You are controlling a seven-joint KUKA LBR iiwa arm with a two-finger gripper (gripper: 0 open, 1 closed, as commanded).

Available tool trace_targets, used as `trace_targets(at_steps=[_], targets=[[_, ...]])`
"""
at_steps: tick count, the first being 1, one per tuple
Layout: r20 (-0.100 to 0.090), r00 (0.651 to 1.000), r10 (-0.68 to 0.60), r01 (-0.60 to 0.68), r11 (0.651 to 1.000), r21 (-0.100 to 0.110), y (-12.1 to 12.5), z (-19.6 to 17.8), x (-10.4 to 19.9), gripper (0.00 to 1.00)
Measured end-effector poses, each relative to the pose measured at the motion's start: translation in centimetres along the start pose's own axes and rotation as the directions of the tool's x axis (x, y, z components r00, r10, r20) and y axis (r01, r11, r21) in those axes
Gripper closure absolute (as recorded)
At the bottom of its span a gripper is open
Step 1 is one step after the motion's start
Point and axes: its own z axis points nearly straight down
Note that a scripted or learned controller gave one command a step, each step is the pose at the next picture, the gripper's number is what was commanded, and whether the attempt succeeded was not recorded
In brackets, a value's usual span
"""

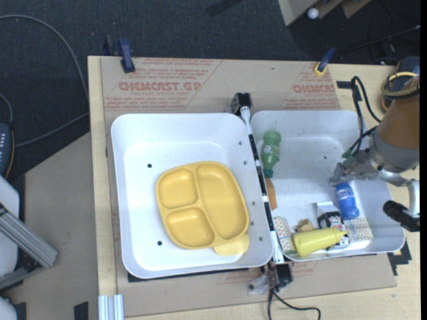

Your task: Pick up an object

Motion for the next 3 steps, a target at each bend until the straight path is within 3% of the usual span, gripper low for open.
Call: trace_targets(at_steps=[1,2,3], targets=[[0.0,1.0,0.0,0.0,1.0,0.0,0.0,0.0,0.0,0.0],[-0.001,1.0,-0.001,0.001,1.0,0.002,-3.6,1.0,0.4,0.0],[-0.001,1.0,0.0,0.0,1.0,0.003,-5.5,1.0,1.8,0.0]])
